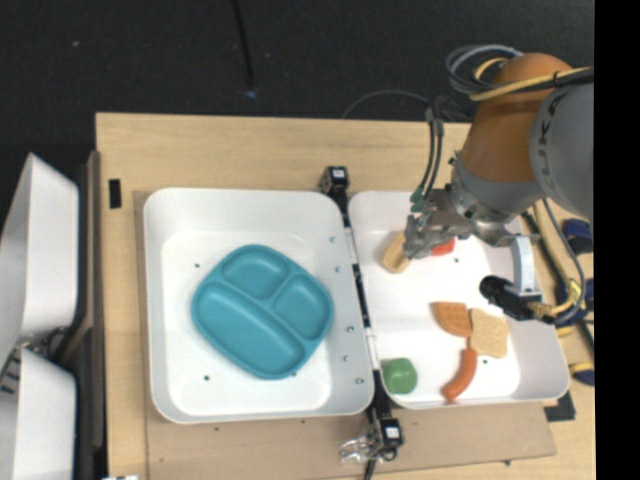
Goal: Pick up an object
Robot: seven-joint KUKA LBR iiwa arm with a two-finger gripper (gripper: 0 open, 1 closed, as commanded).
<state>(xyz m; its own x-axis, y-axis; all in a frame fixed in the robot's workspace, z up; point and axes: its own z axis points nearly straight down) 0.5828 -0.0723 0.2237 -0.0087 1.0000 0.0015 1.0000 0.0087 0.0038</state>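
My gripper (422, 240) hangs low over the upper part of the right bin (520, 378). A tan bread-like piece (393, 256) lies just to its lower left, touching or nearly touching it. A small red-orange piece (441, 249) pokes out at the gripper's right side. Lower in the same bin lie an orange wedge (452, 317), a tan toast-like slice (490, 335), an orange-red sausage (459, 375) and a green block (400, 375).
The left bin (170, 368) holds a teal divided plate (262, 310). A black clip (333, 179) sits at the top of the seam between the bins. Cables (560, 288) and a black fitting (505, 297) hang at the right bin's right edge.
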